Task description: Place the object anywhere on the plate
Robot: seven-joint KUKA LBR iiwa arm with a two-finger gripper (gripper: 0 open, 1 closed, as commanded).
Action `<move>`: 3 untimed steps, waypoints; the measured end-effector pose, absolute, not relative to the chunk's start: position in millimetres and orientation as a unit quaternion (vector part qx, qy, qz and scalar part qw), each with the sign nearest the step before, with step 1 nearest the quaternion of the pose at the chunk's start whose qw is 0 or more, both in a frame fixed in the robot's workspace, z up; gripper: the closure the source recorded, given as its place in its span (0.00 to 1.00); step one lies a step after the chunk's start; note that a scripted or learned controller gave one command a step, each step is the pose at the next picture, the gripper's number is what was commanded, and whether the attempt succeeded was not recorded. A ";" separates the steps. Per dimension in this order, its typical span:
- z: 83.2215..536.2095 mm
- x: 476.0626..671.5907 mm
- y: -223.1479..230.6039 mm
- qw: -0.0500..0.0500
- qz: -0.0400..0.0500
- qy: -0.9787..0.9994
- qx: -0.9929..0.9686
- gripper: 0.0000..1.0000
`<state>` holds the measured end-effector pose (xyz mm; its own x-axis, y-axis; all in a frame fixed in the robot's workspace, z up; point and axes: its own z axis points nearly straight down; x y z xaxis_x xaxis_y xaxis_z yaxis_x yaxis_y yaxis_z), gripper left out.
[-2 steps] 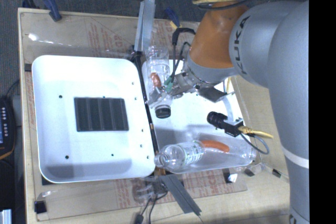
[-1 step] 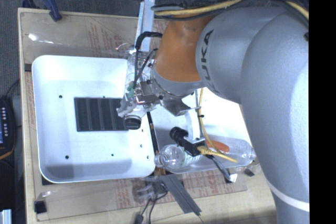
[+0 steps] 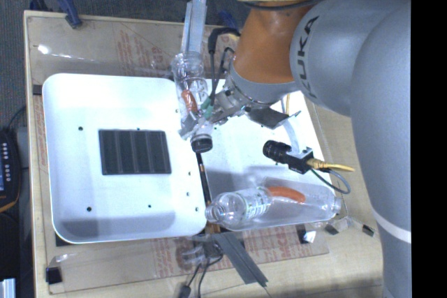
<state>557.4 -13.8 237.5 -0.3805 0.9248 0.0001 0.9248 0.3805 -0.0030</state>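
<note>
From the overhead camera I see my gripper (image 3: 198, 123) hanging over the seam between the two bins, at the far part of the right bin (image 3: 307, 123). I cannot tell how it is set. A clear plastic bottle (image 3: 276, 206) lies on its side along the right bin's near edge, well apart from the dark ribbed plate (image 3: 135, 151) in the left bin (image 3: 70, 101).

Grey arm (image 3: 335, 45) reaching from right
</note>
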 end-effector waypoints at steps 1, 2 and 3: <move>189.5 542.3 -49.8 0.003 0.002 -0.827 -0.562 1.00; 190.8 578.5 10.0 0.001 0.001 -0.881 -0.473 1.00; 190.4 565.6 9.2 0.003 0.001 -0.980 -0.197 1.00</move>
